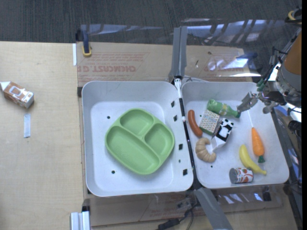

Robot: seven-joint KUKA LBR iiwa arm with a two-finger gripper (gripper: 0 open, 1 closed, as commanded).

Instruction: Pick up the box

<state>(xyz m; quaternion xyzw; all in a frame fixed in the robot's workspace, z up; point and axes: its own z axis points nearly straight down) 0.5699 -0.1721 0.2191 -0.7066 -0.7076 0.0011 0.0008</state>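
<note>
The right bin [283, 174] was seen to be crowded, while the left bin [93, 128] was taken up mostly by a green divided plate [139, 140], with bare white floor left around it along the walls. The two bins met along a shared rim in the middle.

The box [209, 122] was found in the right bin, towards its far-left part, not far from that shared rim. It was hemmed in closely: a red sausage [194, 123] lay just beside it on the left, a green packet [222, 109] lay against its far edge, a black-and-white object [224, 129] was pressed to its right side, and a croissant [206, 150] sat just near of it. Little open room was left on any side of it.

More free floor was seen to the right, between the black-and-white object and a carrot [257, 142]. A banana [250, 159] and a can [240, 175] were placed near the bin's near-right corner.

The box was seen as a small, flat, pale rectangle with a fine checked pattern on its face, lying slightly tilted.

The gripper [256, 103] was held over the far-right part of the right bin, well apart from the box; whether it was spread or pressed together could not be told. Nothing was seen held in it.

A small carton [18, 95] lay on the bench far to the left.
</note>
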